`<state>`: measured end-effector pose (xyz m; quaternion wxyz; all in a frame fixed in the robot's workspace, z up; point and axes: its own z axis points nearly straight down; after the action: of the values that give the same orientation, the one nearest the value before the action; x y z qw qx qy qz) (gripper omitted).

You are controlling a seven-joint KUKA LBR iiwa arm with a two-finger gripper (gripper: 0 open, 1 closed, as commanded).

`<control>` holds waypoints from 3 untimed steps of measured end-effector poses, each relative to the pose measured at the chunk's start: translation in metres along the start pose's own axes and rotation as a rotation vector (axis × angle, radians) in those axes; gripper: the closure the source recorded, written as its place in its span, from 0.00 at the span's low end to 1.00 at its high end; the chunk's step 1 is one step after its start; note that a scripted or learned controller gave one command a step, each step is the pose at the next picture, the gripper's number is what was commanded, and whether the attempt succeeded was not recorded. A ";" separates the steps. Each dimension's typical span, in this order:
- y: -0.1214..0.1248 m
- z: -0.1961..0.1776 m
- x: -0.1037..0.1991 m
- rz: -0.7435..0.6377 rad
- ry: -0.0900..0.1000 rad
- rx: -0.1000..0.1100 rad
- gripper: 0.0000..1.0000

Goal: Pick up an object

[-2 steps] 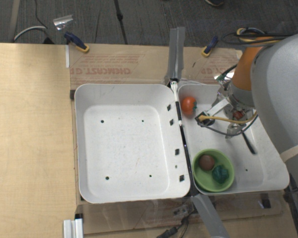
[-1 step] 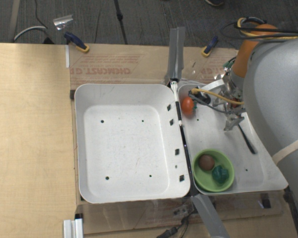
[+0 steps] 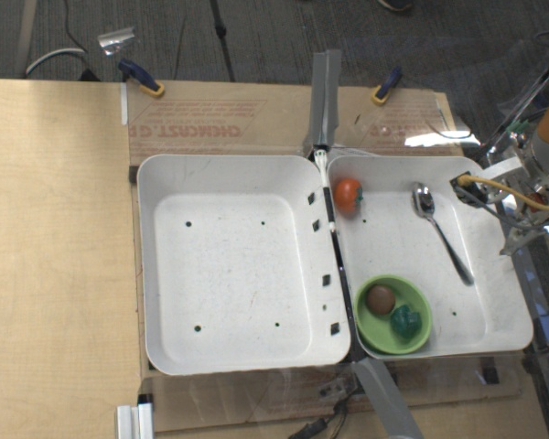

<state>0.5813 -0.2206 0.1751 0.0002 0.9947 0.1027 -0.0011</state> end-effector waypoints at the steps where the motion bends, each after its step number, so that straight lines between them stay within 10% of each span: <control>1: -0.078 0.066 0.085 -0.188 -0.001 0.002 0.00; 3: -0.105 0.083 0.090 -0.019 0.001 0.001 0.00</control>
<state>0.6476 -0.0993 0.0922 -0.0005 0.9937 0.1119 -0.0006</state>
